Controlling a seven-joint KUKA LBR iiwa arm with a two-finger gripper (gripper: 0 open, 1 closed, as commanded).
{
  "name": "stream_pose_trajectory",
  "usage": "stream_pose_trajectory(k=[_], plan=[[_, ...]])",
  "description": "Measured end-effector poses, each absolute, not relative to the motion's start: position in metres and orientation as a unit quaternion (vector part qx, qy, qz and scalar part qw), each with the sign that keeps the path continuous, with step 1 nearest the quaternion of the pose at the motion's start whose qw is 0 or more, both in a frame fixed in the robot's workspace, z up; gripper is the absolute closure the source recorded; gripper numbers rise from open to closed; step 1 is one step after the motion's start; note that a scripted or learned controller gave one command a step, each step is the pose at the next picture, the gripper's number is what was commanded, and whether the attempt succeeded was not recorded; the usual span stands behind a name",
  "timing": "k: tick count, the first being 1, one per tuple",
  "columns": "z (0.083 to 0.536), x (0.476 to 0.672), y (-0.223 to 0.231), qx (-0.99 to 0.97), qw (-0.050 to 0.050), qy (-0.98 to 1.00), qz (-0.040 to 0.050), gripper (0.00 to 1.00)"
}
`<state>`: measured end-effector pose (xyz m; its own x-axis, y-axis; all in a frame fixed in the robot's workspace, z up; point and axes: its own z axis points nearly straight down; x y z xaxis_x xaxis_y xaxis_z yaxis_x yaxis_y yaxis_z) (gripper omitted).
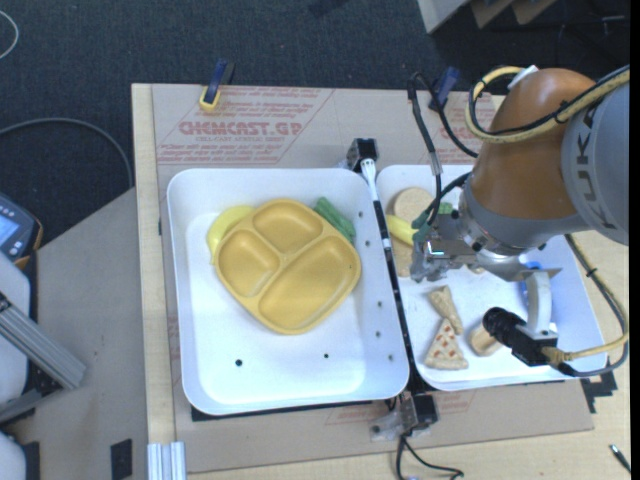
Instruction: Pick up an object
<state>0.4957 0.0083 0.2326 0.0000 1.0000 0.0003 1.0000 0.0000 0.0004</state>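
My gripper (430,255) hangs low over the left part of the right bin (580,358), under the grey and orange wrist. Just below it lies a tan wedge (445,308), and nearer the front a pizza slice (446,346). A yellow piece (400,230) and a round beige disc (407,204) sit at the bin's back left, beside the gripper. A small brown piece (484,341) lies right of the pizza slice. The arm hides the bin's middle and back.
The left bin (200,348) holds a large yellow divided tray (288,264), with a green piece (335,218) behind it and a yellow piece (225,226) under its left edge. A pale grey object (541,300) lies in the right bin's right half.
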Motion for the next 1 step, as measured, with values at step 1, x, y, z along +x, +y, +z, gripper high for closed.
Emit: stream_pose_trajectory(k=[1], plan=[[0.2289, 0.4812, 0.0102, 0.708, -0.002, 0.706, -0.001, 1.0]])
